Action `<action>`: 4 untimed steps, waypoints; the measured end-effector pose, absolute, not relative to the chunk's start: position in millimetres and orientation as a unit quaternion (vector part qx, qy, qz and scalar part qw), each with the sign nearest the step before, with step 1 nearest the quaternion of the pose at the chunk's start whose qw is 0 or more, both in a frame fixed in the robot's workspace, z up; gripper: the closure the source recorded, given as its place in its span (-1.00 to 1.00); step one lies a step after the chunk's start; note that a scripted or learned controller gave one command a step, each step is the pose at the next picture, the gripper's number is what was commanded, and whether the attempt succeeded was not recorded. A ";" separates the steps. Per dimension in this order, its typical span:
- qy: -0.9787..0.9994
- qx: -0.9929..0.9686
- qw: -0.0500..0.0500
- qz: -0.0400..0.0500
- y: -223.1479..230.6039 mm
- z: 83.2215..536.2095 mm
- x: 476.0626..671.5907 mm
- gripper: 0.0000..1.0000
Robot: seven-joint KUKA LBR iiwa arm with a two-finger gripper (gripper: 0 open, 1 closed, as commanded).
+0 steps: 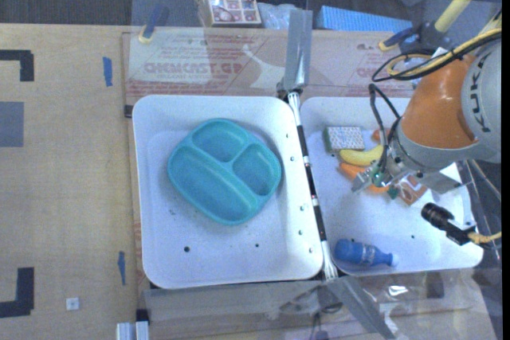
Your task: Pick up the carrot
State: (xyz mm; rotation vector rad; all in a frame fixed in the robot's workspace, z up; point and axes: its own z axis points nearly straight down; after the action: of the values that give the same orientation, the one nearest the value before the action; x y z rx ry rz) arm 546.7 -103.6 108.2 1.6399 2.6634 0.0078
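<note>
I'm hanging low over the right-hand bin [446, 251], my gripper [374, 177] sitting right at the carrot [353, 169]. The carrot is lying flat on the bin floor, its orange body poking out just to the left of my tip, tucked under the banana [358, 156] that is touching it on the far side. Whether I'm spread apart or closed on anything, I cannot tell from up here; my own wrist is covering that. I'm judging this carrot as a light, stiff toy with a smooth, slippery skin, so I'm wanting to take it across its thick middle, not the taper. The blue bottle [364, 253] is lying well clear, nearer the front.
</note>
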 end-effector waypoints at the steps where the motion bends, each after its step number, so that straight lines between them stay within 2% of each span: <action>1: 0.852 0.524 0.006 0.002 -103.5 108.1 546.5 -1.00; 2: 0.786 0.618 0.003 0.002 -173.5 87.6 572.2 -1.00; 3: 0.748 0.664 -0.015 0.009 -206.6 109.2 587.3 -1.00; 4: 0.695 0.719 0.001 0.000 -223.6 158.4 578.5 -1.00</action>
State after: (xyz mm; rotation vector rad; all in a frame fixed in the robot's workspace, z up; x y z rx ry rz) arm 578.5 -223.6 158.4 2.2578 2.1804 0.0000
